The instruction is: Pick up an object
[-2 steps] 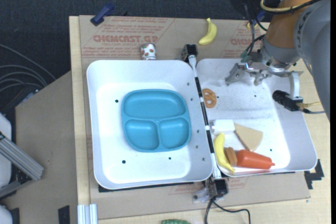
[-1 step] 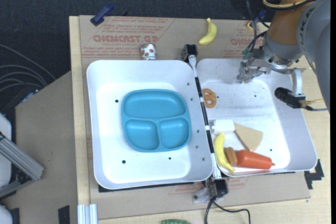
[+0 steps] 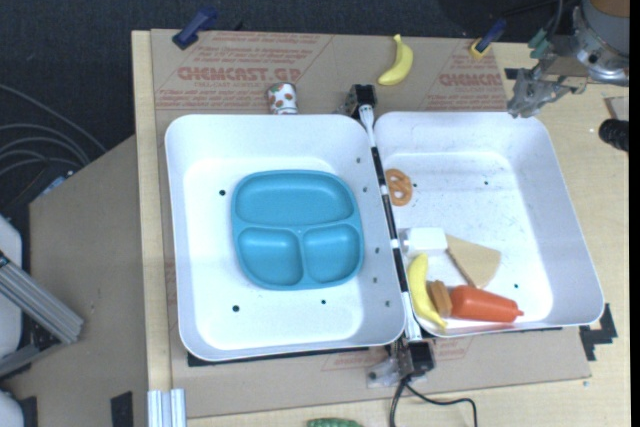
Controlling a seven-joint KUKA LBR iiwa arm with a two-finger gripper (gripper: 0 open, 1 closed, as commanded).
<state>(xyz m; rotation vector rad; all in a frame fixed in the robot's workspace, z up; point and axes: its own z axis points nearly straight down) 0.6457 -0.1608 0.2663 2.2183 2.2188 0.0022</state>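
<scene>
Well apart: claw [image 3: 527, 102] at right bin [image 3: 560, 205] far rim, grip state unclear; carrot [image 3: 484, 304] near front corner.

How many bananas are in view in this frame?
2. One banana lies on the bench behind the bins; the other banana lies in the right bin, at its front left, beside the carrot.

"CHEMCAST" printed on the board [image 3: 240, 65]

Two bins lying side by side.
A tray [image 3: 295, 240] is sitting in the left bin [image 3: 190, 215]; a carrot [image 3: 485, 305], a banana [image 3: 422, 293] and a pretzel [image 3: 399, 186] are lying in the right bin [image 3: 545, 175].
</scene>
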